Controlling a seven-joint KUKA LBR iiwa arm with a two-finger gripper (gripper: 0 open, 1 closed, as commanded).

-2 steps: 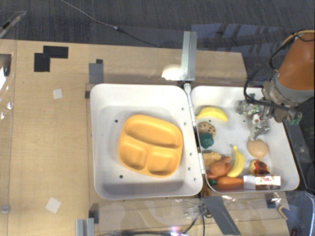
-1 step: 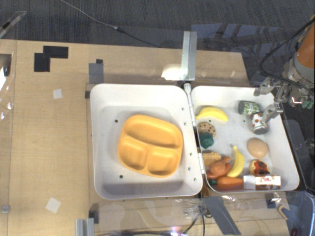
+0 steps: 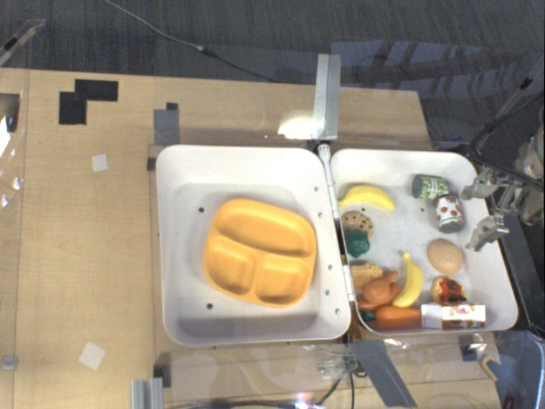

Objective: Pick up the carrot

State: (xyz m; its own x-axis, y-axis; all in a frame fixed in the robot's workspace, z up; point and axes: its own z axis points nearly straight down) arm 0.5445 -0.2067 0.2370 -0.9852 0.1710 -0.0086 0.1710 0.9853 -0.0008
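- The carrot (image 3: 398, 317) lies on its side at about six o'clock in the right bin (image 3: 502, 271), pressed against the near wall, its thick end pointing to three o'clock.
- It is hemmed in: a white carton (image 3: 454, 315) touches its thick end, a banana (image 3: 411, 281) curves just above it, and a brownish lump of toy food (image 3: 379, 291) sits at its eleven o'clock. I would guess everything was simply tipped in as a heap, hence the crowding at the near end.
- The gripper (image 3: 496, 211) hangs at the bin's three o'clock rim, well apart from the carrot, its two fingers spread wide with nothing between them. To my eye it is parked clear so the overhead camera sees the bin's contents.
- A second banana (image 3: 368, 197), a cookie (image 3: 357, 222), two small cans (image 3: 441, 199) and a tan egg-like piece (image 3: 444, 256) sit further from the carrot and should not matter.
- The left bin (image 3: 170, 228) holds an orange divided plate (image 3: 258, 251), unrelated to the pick.
- Judging by the layout, the approach wants a drop from above, fingers straddling the carrot's width; the bin wall and carton leave little room, so a glancing miss seems likely.
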